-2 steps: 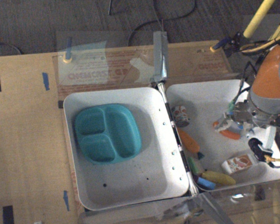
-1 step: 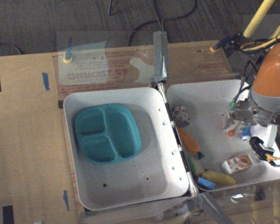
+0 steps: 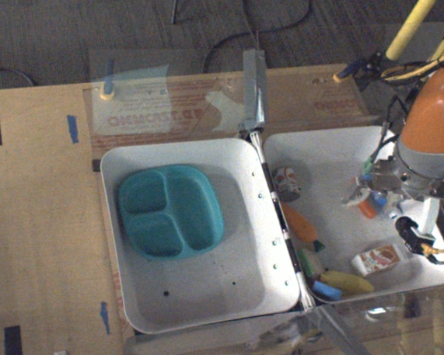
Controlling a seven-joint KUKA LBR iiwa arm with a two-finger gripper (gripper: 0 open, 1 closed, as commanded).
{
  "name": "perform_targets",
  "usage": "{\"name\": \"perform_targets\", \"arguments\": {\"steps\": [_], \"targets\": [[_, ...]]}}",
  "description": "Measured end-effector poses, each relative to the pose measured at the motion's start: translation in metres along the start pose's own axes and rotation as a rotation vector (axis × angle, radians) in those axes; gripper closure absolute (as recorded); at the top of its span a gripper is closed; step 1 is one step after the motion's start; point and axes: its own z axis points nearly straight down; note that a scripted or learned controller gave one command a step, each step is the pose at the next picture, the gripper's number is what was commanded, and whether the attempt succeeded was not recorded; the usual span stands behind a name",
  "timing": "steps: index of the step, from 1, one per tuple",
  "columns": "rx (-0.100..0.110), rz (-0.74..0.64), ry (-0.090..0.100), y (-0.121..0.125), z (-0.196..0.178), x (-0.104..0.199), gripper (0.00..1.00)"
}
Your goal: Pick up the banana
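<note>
Pincer (image 3: pixel 379 189) over right bin (image 3: pixel 325 151), opening can't tell, banana (image 3: pixel 346 281) lying apart nr front wall

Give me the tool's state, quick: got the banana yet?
Tool: open or closed cannot be told; over the right bin. Banana lies at that bin's near edge, apart from the tool.

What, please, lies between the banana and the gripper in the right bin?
In the camera view, a small white carton lies between the banana and the gripper; otherwise bare bin floor.

The wooden bench (image 3: pixel 42 252) bears two white bins (image 3: pixel 196 312) side by side.
</note>
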Motion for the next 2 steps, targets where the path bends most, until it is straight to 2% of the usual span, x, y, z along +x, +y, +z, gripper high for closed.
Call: {"name": "perform_targets", "arguments": {"steps": [1, 2], "targets": [[-0.015, -0.075, 0.000, -0.0909, 0.0190, 0.0534, 0.00], [-0.015, 0.015, 0.002, -0.0851, 0.0191, 0.0539, 0.00]]}}
